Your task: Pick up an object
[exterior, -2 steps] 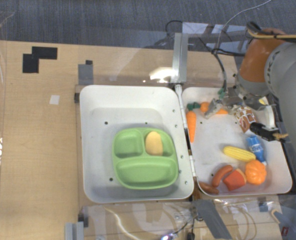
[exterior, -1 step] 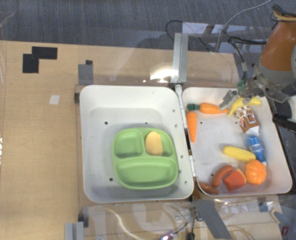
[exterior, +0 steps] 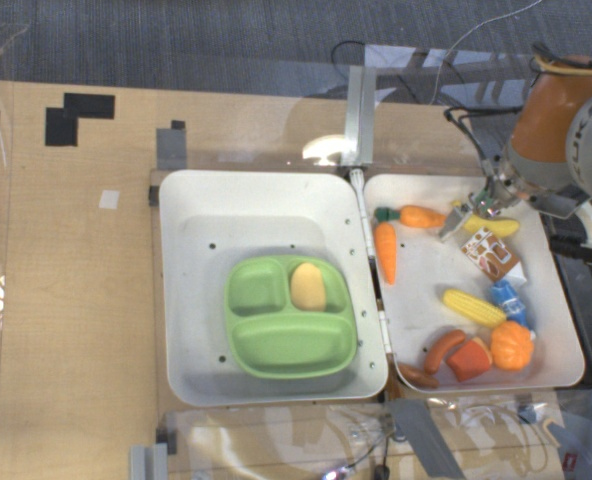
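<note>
Robotics lab test bench.
Two white bins (exterior: 266, 193) fixed to a wooden bench (exterior: 66, 298); cables (exterior: 476, 28) trailed across the far floor.

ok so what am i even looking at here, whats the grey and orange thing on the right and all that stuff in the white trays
One camera looks down at a slant on a wooden bench. The grey and orange thing is a robot arm reaching in from the right; its small metal gripper hangs over the right white bin, near a yellow toy banana. I can't tell whether it holds anything. That bin has toy food: two orange carrots, a yellow corn cob, an orange pumpkin, a red block, a brown sausage, a printed packet. The left white bin holds a green divided plate with a yellow egg-shaped toy in one compartment.
</note>
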### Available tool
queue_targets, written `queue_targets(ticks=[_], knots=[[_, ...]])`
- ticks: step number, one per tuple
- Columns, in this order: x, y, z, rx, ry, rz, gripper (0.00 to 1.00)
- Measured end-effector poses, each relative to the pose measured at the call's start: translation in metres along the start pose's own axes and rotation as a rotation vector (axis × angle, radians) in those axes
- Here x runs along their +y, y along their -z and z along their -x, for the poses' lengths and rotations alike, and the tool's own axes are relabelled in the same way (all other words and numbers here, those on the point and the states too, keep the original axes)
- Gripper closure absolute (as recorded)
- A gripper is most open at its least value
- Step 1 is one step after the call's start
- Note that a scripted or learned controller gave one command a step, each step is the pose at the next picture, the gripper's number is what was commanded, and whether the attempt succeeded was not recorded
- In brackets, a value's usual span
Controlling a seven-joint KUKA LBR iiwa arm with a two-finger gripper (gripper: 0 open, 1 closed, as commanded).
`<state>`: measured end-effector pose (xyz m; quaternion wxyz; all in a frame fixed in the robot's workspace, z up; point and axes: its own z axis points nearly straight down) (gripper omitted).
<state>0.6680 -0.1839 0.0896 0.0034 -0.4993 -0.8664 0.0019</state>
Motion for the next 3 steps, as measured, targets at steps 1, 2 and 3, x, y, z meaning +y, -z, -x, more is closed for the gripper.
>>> queue_targets(ticks=[1, 2, 3], knots=[[0.005, 0.014, 0.002, -0.018, 0.003, 0.019, 1.0], [0.013, 0.097, -0.018, -0.009, -0.224, 0.015, 1.0], [0.056, 0.097, -0.093, -0.005, -0.224, 0.013, 1.0]])
